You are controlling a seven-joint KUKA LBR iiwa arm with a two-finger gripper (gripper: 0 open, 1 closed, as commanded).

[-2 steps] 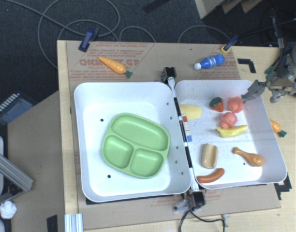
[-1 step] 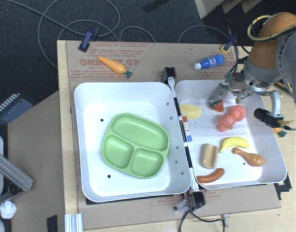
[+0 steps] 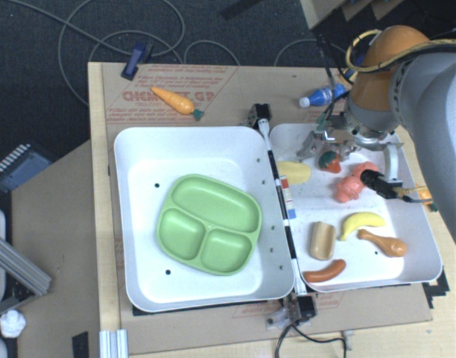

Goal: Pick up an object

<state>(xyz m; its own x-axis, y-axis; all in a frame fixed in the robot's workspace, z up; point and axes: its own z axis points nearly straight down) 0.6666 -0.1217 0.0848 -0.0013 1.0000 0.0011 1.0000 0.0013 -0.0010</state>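
The end effector (image 3: 331, 149) is hanging over the far end of the right bin (image 3: 422, 263), directly above a small red-and-green toy (image 3: 331, 162); whether it is open, closed or gripping cannot be determined. The remaining objects are lying loose in this bin: a pale yellow piece (image 3: 295, 172), a pink toy (image 3: 349, 188), a banana (image 3: 361, 223), a tan bread roll (image 3: 322, 240), a drumstick (image 3: 384, 243) and a sausage (image 3: 324, 271). The left bin (image 3: 135, 162) is carrying a green divided plate (image 3: 209, 224). A toy carrot (image 3: 174, 101) is lying on the worktop (image 3: 213, 88) beyond the bins.

Tool (image 3: 331, 149) low over right bin (image 3: 418, 263), perhaps touching strawberry (image 3: 331, 162).
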